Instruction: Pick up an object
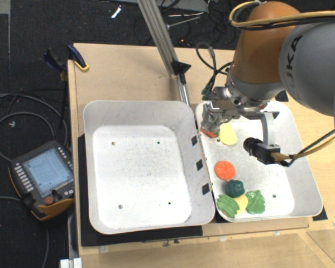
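**Arm low over the right bin, toys clustered below the wrist**

Camera view: The grey arm with its orange band reaches in from the right and bends down over the far left part of the right bin (301,149). The gripper (215,119) sits low at that bin's upper left corner, close to the wall shared with the left bin (100,121). Whether the jaws are apart or together cannot be told, since the wrist and its metal housing cover them from above.

A pale yellow piece (228,134) lies on the bin floor just beside the gripper, on its near right side. A small orange-red bit (210,132) shows at the gripper's lower left edge, touching or nearly touching it; what it belongs to is unclear. Nearer the camera lies a round orange-red toy (224,170), apart from the gripper. Below that is a dark teal toy (233,188), and at the bin's near edge a tight group of green pieces (255,202) with a yellow piece (242,203) between them.

A black cylindrical fitting (258,148) hangs from the wrist over the bin's middle. A handheld control pendant (42,175) lies on the floor left of the bench.
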{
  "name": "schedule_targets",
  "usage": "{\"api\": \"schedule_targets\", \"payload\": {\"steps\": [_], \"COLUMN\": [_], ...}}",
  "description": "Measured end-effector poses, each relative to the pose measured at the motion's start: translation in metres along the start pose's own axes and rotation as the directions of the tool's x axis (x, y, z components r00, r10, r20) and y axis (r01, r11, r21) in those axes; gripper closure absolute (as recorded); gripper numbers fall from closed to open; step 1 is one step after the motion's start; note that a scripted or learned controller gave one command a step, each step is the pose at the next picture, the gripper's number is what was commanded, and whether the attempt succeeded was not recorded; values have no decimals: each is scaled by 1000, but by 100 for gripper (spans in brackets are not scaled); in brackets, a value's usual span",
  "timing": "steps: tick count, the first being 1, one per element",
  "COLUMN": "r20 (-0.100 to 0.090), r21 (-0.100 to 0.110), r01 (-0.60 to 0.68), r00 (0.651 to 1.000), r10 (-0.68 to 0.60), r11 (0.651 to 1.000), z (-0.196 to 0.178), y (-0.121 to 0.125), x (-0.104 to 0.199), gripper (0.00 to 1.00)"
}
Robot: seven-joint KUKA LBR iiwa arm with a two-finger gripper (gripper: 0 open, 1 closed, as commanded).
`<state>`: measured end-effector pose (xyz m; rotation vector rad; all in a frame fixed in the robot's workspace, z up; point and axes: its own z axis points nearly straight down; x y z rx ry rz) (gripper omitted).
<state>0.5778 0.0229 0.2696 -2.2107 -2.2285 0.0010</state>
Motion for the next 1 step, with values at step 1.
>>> {"api": "schedule_targets", "payload": {"steps": [1], "r20": [0], "r21": [0], "r01": [0], "r00": [1000], "r10": [0], "r11": [1000], "z": [13], "y": [1], "x": [54], "gripper": [100]}}
